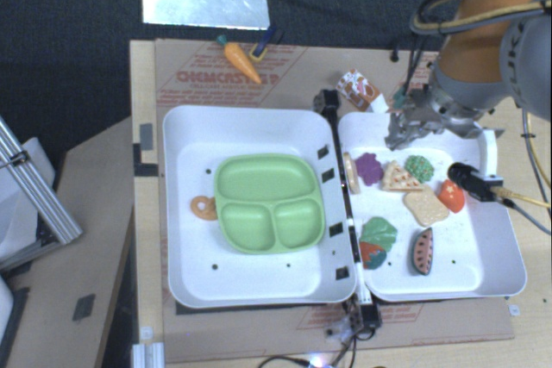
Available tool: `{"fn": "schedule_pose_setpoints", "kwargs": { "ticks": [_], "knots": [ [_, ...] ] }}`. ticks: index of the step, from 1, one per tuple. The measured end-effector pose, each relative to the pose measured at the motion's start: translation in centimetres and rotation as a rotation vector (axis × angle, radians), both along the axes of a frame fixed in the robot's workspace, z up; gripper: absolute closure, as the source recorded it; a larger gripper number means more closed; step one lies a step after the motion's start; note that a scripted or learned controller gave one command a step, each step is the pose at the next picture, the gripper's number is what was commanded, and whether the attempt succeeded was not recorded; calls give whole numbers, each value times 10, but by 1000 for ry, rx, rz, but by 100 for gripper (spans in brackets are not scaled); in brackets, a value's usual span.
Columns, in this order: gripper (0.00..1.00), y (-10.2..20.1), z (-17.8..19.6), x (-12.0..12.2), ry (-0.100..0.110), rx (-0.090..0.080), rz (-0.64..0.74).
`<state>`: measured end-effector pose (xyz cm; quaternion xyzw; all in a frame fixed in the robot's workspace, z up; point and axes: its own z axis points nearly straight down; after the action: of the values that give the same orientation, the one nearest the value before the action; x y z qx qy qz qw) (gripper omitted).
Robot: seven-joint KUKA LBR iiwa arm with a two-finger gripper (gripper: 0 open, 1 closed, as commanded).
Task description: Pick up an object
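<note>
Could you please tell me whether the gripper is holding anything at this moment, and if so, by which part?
Nothing shows between its fingers. The gripper hangs over the back of the right bin, just above the purple toy and the green toy.

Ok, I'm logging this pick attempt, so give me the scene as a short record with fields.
left bin: green divided plate, pretzel
right bin: purple grapes, cracker, watermelon slice, other toy foods
outside bins: carrot on the bench behind the left bin
gripper: above the right bin's far end, finger state unclear
held: nothing visible
</note>
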<state>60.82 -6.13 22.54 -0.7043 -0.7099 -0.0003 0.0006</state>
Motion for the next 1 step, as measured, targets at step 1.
{"fn": "schedule_pose_setpoints", "kwargs": {
  "ticks": [1],
  "knots": [
    [100,49,9,-28,0,1,1]
  ]
}}
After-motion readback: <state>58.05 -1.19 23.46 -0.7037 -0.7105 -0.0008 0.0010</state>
